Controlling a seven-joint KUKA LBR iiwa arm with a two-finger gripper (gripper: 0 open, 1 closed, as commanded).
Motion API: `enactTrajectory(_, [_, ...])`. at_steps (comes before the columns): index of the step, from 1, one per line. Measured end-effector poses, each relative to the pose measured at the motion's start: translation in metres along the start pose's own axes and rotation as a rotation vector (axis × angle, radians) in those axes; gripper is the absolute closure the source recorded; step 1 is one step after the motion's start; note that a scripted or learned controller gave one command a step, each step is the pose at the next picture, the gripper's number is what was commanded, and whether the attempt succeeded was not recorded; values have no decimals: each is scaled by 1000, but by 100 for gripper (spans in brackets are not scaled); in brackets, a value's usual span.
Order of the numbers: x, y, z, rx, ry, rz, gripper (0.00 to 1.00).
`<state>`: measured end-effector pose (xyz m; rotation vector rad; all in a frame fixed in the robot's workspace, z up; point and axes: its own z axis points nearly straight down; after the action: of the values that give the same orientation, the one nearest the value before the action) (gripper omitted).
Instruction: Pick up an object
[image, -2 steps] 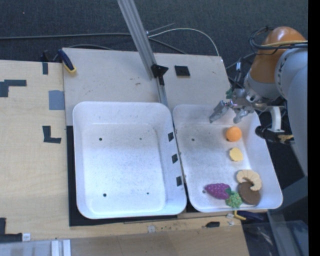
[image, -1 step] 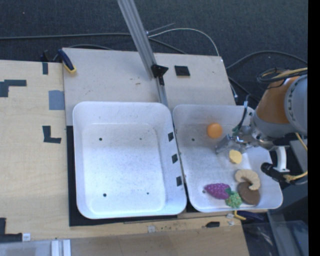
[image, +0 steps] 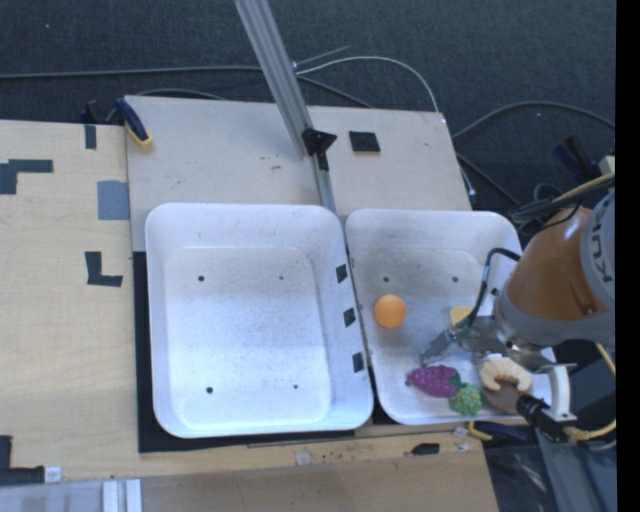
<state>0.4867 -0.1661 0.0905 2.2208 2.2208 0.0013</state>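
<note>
Green piece: nearest the camera, at the right bin's front edge, knobbly like toy broccoli, touching the purple cluster; judged light and stiff.
Cream piece: beside the green one, partly under the arm's wrist; too hidden to identify.
Purple cluster: bumpy, like toy grapes, lying in the front part of the right bin; probably light plastic, its lumpy surface offering grip across the narrow width, though it may roll.
Gripper: low in the right bin, just above the purple cluster; its dark fingers look spread apart, with nothing between them.
Yellow piece: small, just behind the gripper, partly hidden by it.
Orange ball: alone on open floor mid-bin, apart from the rest; likely light, smooth and slippery, best squeezed across its widest middle.
Left bin: beside the right one, walls touching.
Task stage: judged as approach; no object taken yet.
</note>
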Motion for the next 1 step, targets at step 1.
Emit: enactTrajectory(1, [71,-1,1,-1,0,-5,0])
